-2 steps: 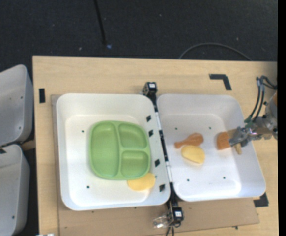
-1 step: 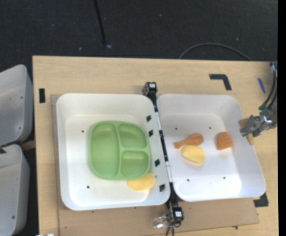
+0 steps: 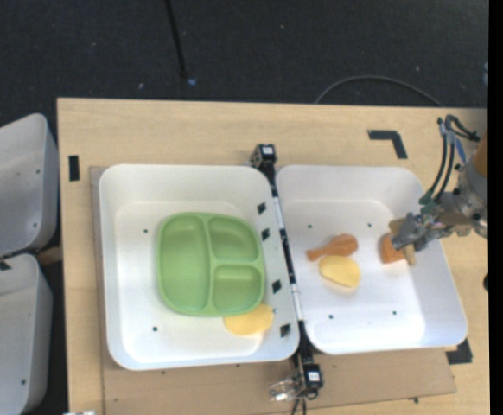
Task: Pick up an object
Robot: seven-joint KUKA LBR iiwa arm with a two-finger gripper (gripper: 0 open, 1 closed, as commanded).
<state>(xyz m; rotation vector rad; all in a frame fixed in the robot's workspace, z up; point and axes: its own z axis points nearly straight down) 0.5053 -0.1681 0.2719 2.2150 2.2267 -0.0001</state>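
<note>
The two-finger gripper (image 3: pixel 410 234) reaches in at the far right side of the right-hand shallow white plastic bin (image 3: pixel 424 318), its dark metal fingers lowered onto a small orange-brown chunky toy piece (image 3: pixel 391 251) that sits directly under and just left of the fingertips; whether the fingers are spread or closed on the piece cannot be told from this slanted view, since the parts blur together. A short way to the gripper's left lies an orange drumstick-shaped toy (image 3: pixel 334 247), and just below that, touching or nearly touching it, a pale yellow rounded toy piece (image 3: pixel 341 272). Well to the left of the gripper, past the hinged divider (image 3: pixel 279 232) where the two bins meet, the left-hand shallow white bin (image 3: pixel 122 318) holds a light green plastic plate with three compartments (image 3: pixel 208 264), and a flat yellow toy slice (image 3: pixel 250 322) peeks out from under the plate's lower right edge. Both bins rest on a light wooden bench top (image 3: pixel 182 132) marked with black corner tape. Blue and green cables (image 3: pixel 448 150) run above the gripper. Beyond the bench is dark carpeted floor (image 3: pixel 79 33), with a thin black cable (image 3: pixel 364 83) arcing over it, and white chair-like shapes (image 3: pixel 9 188) stand at the far left.
</note>
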